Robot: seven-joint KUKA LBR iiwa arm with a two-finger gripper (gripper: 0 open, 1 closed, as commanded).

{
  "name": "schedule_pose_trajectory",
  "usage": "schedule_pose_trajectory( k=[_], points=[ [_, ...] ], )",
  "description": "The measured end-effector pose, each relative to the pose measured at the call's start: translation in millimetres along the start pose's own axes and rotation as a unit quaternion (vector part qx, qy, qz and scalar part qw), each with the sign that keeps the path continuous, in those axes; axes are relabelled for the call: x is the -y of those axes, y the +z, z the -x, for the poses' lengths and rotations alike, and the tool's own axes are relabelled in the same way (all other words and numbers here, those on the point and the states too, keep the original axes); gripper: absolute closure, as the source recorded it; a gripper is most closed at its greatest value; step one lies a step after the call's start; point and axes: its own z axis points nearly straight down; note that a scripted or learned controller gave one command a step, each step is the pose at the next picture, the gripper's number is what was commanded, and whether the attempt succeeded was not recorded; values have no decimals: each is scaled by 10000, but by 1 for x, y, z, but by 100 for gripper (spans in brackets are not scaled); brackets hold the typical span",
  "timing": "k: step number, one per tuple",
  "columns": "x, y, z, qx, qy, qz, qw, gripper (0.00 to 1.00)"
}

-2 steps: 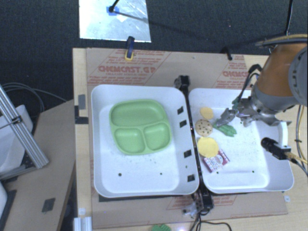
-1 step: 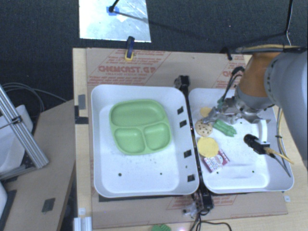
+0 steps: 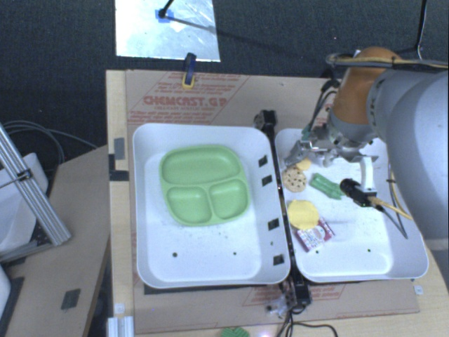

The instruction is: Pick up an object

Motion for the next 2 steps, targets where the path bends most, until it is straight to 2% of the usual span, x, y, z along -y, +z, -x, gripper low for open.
schedule_pose_trajectory(
  k=[1,2],
  points=[
    [1,-11,2,3,-1,-1,10000,100],
    [37,-105,-65,-19,-16,-2,10000,100]
  ],
)
